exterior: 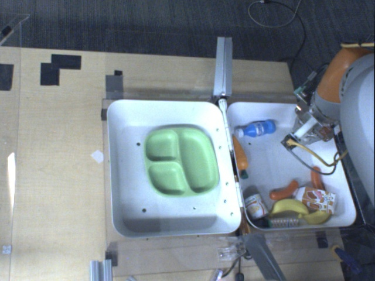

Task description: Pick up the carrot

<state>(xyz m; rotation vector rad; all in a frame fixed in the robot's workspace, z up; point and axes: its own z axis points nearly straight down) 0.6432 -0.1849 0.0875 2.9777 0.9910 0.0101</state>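
Lying in bins: one carrot (239,156), one banana (300,211).

No readable text: print on the carton (319,199), can (254,205) and bottle (256,128) too small to make out.

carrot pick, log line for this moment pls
carrot: against right bin's left wall, untouched | gripper: above right bin's upper right, apart from carrot | green tray: left bin

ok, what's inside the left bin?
The left bin holds one green divided plate with three compartments, nothing on it. Whatever lies beneath the plate is covered. The carrot lies in the right bin.
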